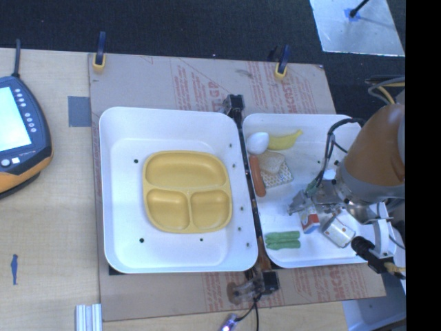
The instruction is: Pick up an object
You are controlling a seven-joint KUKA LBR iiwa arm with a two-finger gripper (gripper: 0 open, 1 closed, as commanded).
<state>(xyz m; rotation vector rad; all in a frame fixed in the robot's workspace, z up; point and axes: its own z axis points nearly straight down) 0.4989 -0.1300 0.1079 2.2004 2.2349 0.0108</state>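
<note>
A green bean pod lies flat, long axis left to right, just below-left of the claw in the right bin. The grey arm reaches in from the right, claw low; whether its grip is apart is unclear. Farther: hot dog, banana.

A pale wooden bench carries a cardboard sheet held by two clamps, beside a grey-and-orange handheld console. Beyond lies dark carpeted floor, with a bright white patch.
</note>
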